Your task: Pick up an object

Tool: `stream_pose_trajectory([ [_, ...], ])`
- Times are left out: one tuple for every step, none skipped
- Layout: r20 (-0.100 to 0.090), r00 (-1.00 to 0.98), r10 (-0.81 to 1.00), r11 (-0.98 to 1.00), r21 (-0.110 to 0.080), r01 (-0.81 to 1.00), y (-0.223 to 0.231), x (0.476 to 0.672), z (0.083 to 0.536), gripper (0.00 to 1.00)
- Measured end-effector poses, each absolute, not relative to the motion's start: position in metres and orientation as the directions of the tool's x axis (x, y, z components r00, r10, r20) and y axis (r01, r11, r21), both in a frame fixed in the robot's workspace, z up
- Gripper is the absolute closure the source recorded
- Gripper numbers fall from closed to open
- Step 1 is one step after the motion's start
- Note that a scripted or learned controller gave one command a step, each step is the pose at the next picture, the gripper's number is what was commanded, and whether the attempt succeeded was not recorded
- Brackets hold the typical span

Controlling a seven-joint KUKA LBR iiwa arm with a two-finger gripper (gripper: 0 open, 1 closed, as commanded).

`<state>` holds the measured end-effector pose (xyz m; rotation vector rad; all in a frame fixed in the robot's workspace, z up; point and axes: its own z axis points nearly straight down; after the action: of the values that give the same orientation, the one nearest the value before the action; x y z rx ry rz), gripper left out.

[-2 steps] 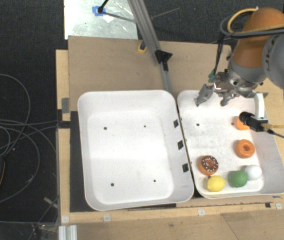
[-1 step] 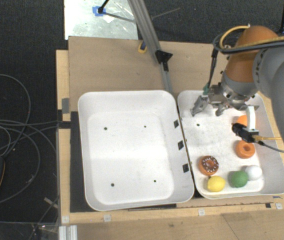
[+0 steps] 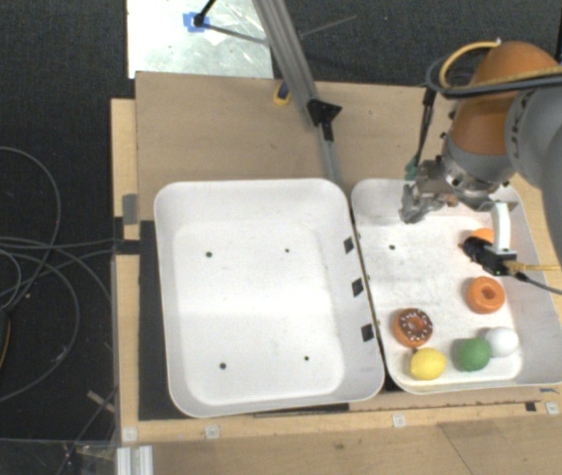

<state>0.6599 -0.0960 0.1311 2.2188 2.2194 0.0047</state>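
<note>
Yellow ball [image 3: 427, 364] at bin's near edge, well apart from hand [image 3: 415, 209]

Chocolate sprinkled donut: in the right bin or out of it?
In. The chocolate sprinkled donut lies on the right bin floor, near its left wall, beside the yellow ball.

Even, fairly bright overhead lighting is noted, and both white bins [image 3: 251, 295] are rendered near washed-out with little surface detail. A glaring patch is seen on the floor [image 3: 197, 23] at the top, and only soft, short shadows are cast on the tabletop [image 3: 232, 127]. Focus is slightly soft throughout, with mild grain in the dark surround.
</note>
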Motion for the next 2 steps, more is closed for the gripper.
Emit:
stream_pose_trajectory([
  [0.000, -0.003, 1.000, 0.003, 0.007, 1.000, -0.093, 0.656, 0.178, 1.00],
  [-0.001, -0.002, 1.000, 0.002, 0.008, 1.000, -0.093, 0.648, 0.231, 1.00],
])
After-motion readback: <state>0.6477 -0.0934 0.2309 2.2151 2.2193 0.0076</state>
